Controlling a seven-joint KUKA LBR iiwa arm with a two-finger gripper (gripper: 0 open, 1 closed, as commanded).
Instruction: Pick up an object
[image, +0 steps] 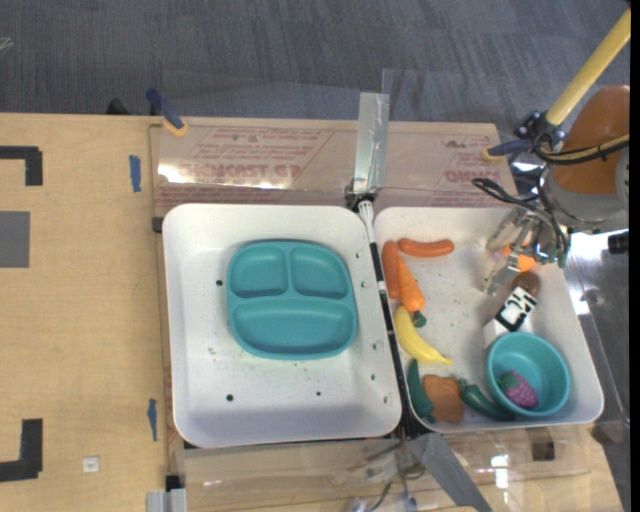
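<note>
Your gripper (520, 252) hovers over the far corner of the right bin (470, 225), metal fingers spread apart, gripping nothing. The pick looks unfinished: every object lies loose. Just below the tool lies a black-and-white bottle (514, 306), then a teal bowl (528, 372) holding purple grapes (518, 388). Away toward the divider lie a sausage (427, 247), carrot (400, 280) and banana (418, 340). An orange scrap at the fingertips is too blurred to identify.

The arm (590, 150) is cut off by the frame's edge at two o'clock. The pincer (520, 250) is too small and cluttered to read. The green item (418, 395) lies partly hidden under other food.
</note>
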